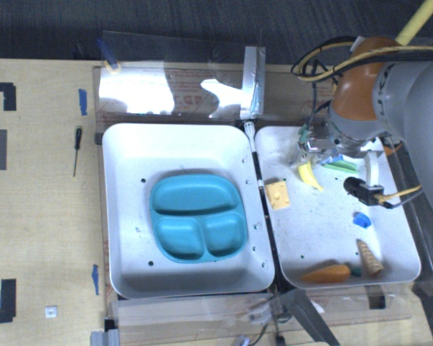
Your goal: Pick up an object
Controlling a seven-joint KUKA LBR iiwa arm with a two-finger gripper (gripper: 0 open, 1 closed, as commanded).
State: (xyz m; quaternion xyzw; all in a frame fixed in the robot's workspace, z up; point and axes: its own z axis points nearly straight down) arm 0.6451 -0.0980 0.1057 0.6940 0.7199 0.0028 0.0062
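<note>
Gripper [319, 148] is sitting low in the right bin [400, 262], right over the yellow banana-shaped piece [310, 175] with a green item [340, 166] just beside it. Can't tell how the hand's set from this angle. Guessing it's risking a clip on both, or nudging the banana away.

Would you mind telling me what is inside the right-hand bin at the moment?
In the right bin: a yellow banana, cheese wedge, green piece, blue piece, carrot and cone. The arm covers the bin's far corner.
</note>
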